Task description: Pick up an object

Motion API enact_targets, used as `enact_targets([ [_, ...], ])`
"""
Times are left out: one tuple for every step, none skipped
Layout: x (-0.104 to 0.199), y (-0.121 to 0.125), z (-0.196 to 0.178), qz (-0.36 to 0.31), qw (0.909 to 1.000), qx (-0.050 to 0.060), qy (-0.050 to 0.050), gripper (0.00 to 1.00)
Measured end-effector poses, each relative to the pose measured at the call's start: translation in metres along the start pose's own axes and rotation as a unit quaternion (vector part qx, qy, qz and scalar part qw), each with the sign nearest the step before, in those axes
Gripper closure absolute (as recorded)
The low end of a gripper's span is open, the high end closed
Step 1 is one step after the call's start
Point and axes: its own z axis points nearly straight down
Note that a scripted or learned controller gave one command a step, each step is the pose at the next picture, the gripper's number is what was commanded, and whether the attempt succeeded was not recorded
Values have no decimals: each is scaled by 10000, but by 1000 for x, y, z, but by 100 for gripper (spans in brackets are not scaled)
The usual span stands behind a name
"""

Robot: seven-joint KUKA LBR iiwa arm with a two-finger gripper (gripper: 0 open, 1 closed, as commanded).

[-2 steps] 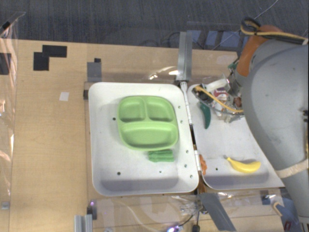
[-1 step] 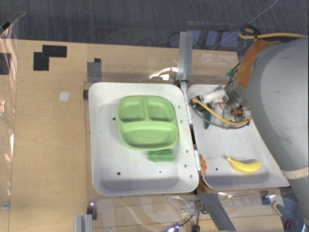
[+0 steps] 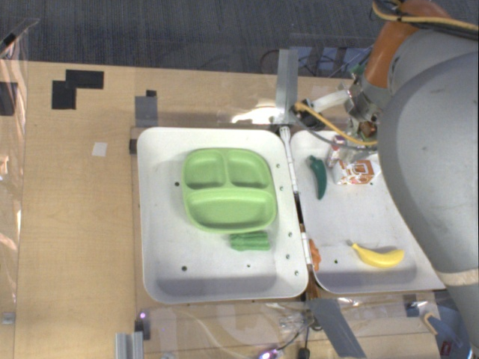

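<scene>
In the right bin (image 3: 374,215) lie a dark green pepper (image 3: 319,176), a white and orange packet (image 3: 359,172), and a yellow banana (image 3: 379,256) near the front. My gripper (image 3: 337,153) hangs low at the back of this bin. It is just right of the pepper's top end and at the left edge of the packet. I see nothing held in it. The grey arm covers the bin's right side.
The left bin (image 3: 161,223) holds a light green divided plate (image 3: 227,188) with a small green block (image 3: 249,241) at its front edge. A small orange item (image 3: 313,254) sits against the right bin's left wall. A metal post (image 3: 287,88) stands behind the bins.
</scene>
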Motion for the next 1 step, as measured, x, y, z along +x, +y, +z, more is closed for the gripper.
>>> enact_targets([
  [4, 21, 63, -34, 9999, -29, 114, 100],
])
